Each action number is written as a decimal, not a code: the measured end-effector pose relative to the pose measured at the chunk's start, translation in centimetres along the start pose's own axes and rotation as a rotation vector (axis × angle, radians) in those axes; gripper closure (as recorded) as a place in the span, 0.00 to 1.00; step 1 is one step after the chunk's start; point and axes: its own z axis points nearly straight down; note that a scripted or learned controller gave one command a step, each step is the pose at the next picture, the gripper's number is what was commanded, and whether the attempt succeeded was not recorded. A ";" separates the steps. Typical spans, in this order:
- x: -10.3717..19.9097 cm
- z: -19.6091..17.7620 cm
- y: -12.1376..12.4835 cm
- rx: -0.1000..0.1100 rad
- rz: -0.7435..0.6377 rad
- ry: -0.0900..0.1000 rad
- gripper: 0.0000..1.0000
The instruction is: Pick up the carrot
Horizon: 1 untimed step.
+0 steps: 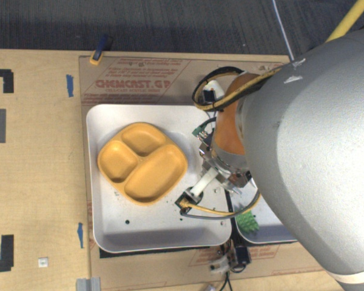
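The arm (315,162) is looming over the right bin (273,238), and I cannot tell whether the claw (229,177) is wide or narrow. The carrot is perhaps lying beneath, a green tuft (249,222) peeking out. The pickup is looking undone.

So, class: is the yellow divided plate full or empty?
Empty: the yellow plate, lying in the left bin, shows three bare compartments with nothing inside.

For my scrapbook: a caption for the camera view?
Grey arm reaches over a white bin holding a yellow plate.
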 end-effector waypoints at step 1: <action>-1.3 -12.7 -4.0 0.041 0.257 -0.005 1.00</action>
